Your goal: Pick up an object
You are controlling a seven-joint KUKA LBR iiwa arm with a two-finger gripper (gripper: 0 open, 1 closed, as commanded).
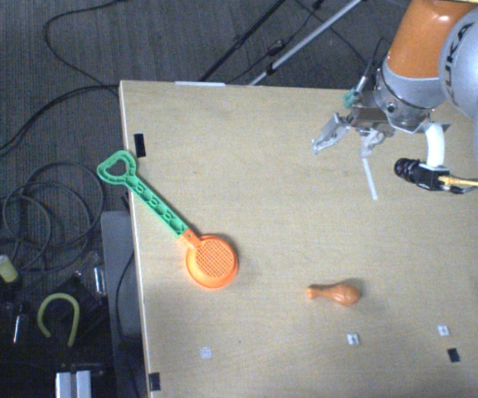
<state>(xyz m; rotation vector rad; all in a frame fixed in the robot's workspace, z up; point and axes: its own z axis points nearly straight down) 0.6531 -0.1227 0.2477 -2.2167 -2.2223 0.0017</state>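
Note:
A toy strainer lies at the left of the tan board (289, 214), its orange mesh head (211, 261) toward the front and its green handle (146, 194) running back-left past the board's edge. A small orange drumstick-shaped piece (335, 293) lies on its side at the front centre. My gripper (348, 139) hangs over the back right of the board, far from both objects. It is open, with nothing between its fingers. A thin white rod (369, 177) slants down from beside the gripper.
A black plug with a yellow cable (421, 173) sticks out right of the wrist. Small markers (353, 338) dot the board's front right. Left of the board, cables (31, 214) and a green hook (58, 313) lie on the dark floor. Tripod legs (305, 31) cross behind.

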